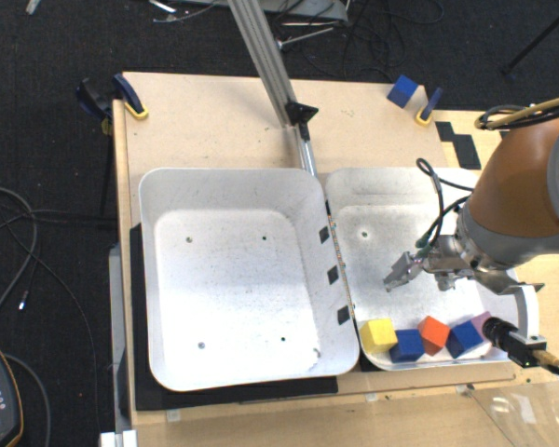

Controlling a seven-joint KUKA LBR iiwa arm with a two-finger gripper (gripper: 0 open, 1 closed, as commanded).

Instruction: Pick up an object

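We see the fingers [398,273] spread apart and pinching nothing, hovering over the right bin [373,194]. Below them, along the bin's near edge, sit a yellow cube [377,333], a blue cube [408,345], an orange cube [435,332] and another blue cube [464,338].
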